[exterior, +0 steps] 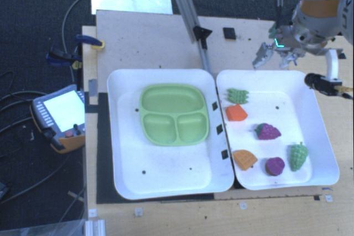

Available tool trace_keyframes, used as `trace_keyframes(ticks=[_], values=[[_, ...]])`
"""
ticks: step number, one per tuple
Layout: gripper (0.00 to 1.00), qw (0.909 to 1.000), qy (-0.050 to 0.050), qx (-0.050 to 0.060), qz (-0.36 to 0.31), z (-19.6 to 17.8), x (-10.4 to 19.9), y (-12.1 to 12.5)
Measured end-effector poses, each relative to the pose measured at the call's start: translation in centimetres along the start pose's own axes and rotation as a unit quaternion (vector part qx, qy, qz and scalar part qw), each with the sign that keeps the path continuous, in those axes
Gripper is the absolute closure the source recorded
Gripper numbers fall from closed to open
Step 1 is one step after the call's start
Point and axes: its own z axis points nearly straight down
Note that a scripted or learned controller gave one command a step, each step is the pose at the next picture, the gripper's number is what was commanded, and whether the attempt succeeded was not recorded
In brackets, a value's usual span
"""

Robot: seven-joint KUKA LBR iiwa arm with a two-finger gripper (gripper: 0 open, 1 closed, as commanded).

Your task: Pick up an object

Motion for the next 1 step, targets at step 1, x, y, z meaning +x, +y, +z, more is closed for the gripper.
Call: trace_keyframes(ticks=[1], values=[[0.00, 1.0000, 0.000, -0.002, 0.000, -0.17, 0.01, 0.06]])
